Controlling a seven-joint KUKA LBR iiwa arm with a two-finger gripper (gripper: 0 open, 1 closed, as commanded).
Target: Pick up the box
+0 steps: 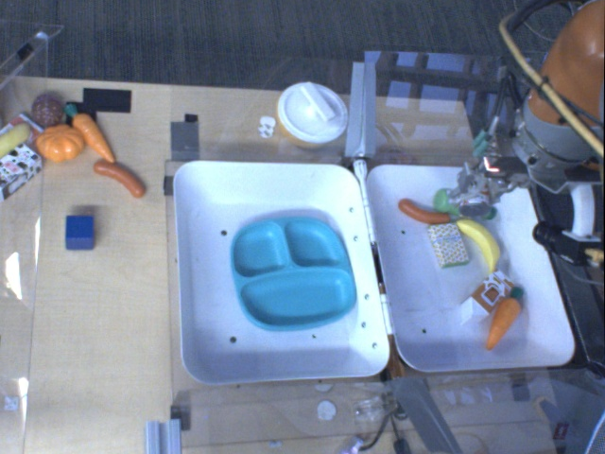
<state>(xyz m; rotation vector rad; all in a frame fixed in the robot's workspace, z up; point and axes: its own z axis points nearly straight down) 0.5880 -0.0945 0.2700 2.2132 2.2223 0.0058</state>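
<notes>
Reaching in: the gripper (477, 192) hangs over the far part of the right bin (558, 353), just above a green piece (442, 200) and the banana (482, 242).
Grip: I cannot tell how far open it is; nothing is visibly in its hold.
Box: I take it to be the small orange-and-white box (490, 293), lying near the bin's near right side, touching the carrot (504, 320).
Direction: from the gripper the box lies nearer to me and slightly right, beyond the banana.
Axis: it sits cornerwise to the bin walls; too small to judge a long side.
Rival: a speckled block (449, 246) lies closer to the gripper, beside the banana, and could be mistaken for it.
</notes>
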